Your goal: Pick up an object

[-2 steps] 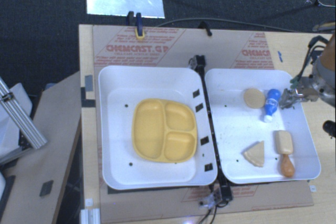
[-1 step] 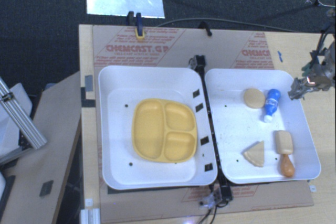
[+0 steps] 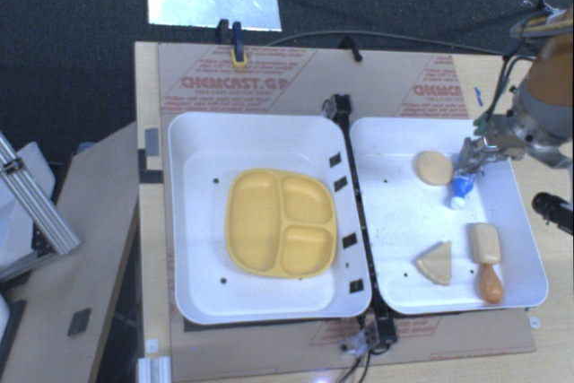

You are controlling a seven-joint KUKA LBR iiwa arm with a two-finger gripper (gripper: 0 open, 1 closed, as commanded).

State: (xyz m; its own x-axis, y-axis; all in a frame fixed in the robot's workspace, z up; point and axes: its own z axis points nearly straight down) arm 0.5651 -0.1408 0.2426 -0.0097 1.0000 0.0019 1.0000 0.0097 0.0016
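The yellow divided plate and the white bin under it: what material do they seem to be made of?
The yellow divided plate looks like moulded plastic with a matte finish: uniform colour, soft rounded ridges between its three compartments. The left white bin also looks like plastic, smooth and slightly glossy, with rounded corners and thin walls; coated metal cannot be excluded.

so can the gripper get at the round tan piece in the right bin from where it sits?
Probably yes: the gripper hangs just beside the round tan piece, with nothing lying between them or over it.
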